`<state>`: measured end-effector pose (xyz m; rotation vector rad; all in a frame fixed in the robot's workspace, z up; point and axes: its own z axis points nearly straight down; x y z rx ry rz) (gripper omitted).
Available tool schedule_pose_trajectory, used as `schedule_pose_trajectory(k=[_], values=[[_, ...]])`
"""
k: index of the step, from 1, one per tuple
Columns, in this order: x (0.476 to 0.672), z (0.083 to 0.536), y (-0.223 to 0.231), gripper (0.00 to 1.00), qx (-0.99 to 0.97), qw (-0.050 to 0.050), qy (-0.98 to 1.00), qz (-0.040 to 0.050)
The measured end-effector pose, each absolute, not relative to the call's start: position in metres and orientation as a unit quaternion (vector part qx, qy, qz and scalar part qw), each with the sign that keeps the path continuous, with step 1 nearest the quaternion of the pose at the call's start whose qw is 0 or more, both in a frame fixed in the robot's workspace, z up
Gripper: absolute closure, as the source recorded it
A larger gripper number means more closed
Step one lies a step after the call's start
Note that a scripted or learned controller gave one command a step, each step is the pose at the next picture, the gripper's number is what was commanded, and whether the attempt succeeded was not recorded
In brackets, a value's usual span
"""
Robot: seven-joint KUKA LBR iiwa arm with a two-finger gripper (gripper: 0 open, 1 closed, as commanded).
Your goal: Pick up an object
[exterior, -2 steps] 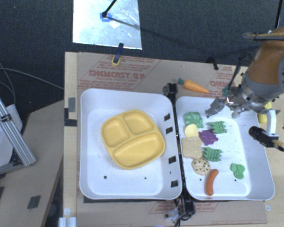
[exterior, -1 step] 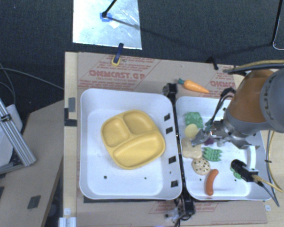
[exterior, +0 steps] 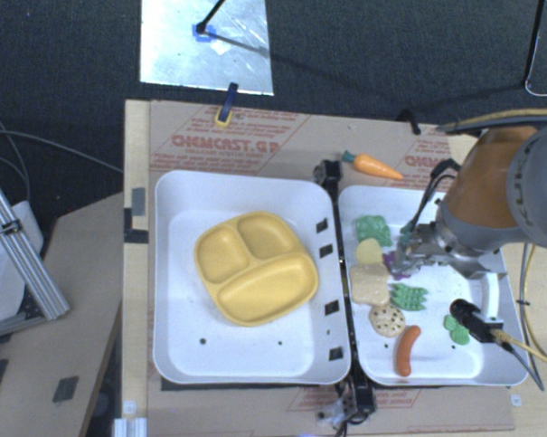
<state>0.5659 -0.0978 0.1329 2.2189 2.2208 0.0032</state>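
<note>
Two white bins sit before you on the counter. The claw (exterior: 400,257) hangs low in the right bin (exterior: 484,363) among toy foods (a sausage (exterior: 406,349), cookie (exterior: 388,319)); its fingers' state can't be told.

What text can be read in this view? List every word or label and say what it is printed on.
"CHEMCAST GP": red print on the brown protective sheet beneath the bins, above the left bin.
The same red print repeats near the carrot and along the sheet's bottom edge, but is cut off or too blurred to read.
</note>
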Motion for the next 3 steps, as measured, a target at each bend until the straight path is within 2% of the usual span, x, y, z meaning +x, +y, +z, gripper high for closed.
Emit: schedule_pose_trajectory(k=[1, 2, 3], values=[[0.566, 0.133, -0.098, 0.00, 0.707, 0.001, 0.707, 0.0011], [0.567, 0.144, -0.098, 1.00, 0.707, 0.002, 0.708, 0.0020], [0.567, 0.143, -0.098, 0.00, 0.707, 0.002, 0.707, 0.0019]])
